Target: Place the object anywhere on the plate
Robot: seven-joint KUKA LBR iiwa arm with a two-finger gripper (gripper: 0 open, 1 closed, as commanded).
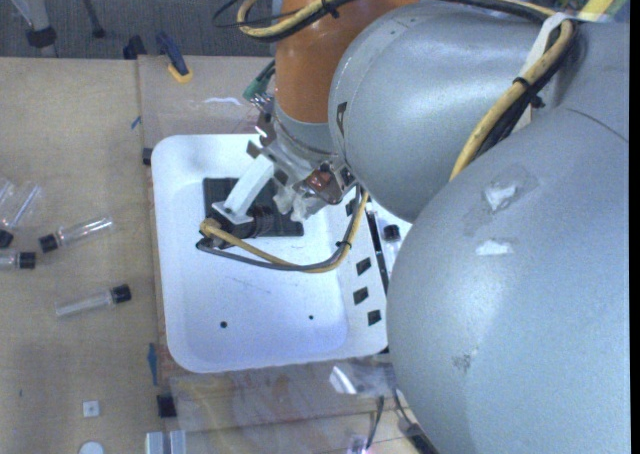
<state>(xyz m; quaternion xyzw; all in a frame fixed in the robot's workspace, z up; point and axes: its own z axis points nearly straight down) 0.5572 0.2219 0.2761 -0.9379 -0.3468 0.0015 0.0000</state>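
White bin [250, 317] on a wooden desk [70, 142], viewed from above at a slant. Grey arm [460, 102] with orange band [310, 32] enters from the right and covers the right half of the view. Its pincer [290, 192] is lowered over the far part of the bin. Whether the pincer is apart or together cannot be told. Black flat object [221, 193] lies on the bin floor, partly hidden under the pincer; contact between them cannot be told. Clear vials [90, 299] with black caps lie on the desk at left, well apart from the bin.
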